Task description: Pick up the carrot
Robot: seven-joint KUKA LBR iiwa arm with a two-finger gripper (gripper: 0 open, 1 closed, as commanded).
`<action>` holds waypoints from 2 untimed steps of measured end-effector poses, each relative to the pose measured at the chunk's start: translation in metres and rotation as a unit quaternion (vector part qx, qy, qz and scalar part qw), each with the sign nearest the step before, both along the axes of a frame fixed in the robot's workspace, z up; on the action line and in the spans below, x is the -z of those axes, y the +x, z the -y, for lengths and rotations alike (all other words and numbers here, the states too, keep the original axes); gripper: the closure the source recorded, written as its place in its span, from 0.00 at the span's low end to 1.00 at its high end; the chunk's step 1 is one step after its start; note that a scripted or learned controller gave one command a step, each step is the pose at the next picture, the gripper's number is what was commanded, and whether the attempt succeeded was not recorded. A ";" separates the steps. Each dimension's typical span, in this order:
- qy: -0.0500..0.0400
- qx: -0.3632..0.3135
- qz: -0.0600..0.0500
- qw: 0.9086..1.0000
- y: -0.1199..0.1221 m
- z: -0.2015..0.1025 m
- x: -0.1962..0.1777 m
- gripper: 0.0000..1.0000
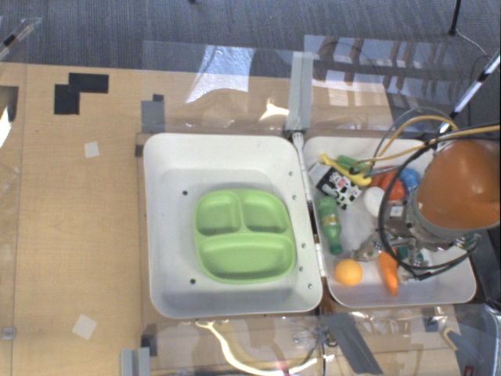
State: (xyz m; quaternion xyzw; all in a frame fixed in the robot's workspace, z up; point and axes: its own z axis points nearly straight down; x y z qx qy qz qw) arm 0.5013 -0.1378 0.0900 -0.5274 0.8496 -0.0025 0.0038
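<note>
The carrot [389,274] is a short orange piece lying near the front of the right bin [454,292], pointing toward the front edge. My gripper [389,251] hangs right over its upper end, under the grey wrist and orange band of the arm. The wrist and cables hide where the gripper meets the carrot, so I cannot tell whether they touch.
An orange ball [349,272] lies left of the carrot, with a green bottle [332,227] behind it. A black-and-white toy [337,185], a yellow piece [345,168], and red and blue items [399,180] crowd the bin's back. The left bin [172,171] holds a green divided plate [244,235].
</note>
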 end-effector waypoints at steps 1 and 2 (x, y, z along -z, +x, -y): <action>-0.001 -0.002 0.006 1.000 0.005 -0.001 -0.013 1.00; 0.000 0.065 0.006 0.998 0.030 -0.025 -0.134 1.00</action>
